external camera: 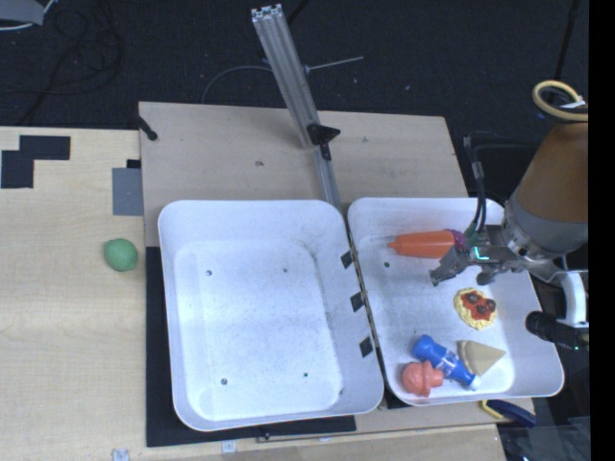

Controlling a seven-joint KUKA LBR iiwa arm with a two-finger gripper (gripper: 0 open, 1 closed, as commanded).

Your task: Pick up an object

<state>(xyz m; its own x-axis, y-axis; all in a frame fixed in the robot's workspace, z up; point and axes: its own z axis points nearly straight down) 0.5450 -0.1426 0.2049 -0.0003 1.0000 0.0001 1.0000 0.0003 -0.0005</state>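
Observation:
The right bin holds several objects. An orange carrot-shaped toy lies near its far side. A small yellow pizza-like disc with red spots rests right of centre. Near the front lie a blue toy, a pink-red toy touching it, and a tan wedge. My gripper hangs over the right bin, just right of the carrot's tip and above the disc. Its dark fingers are spread apart with nothing between them.
The left bin stands beside the right one, with black clips along the shared rim. A green ball lies on the bench to the left. A metal rail slants up behind the bins.

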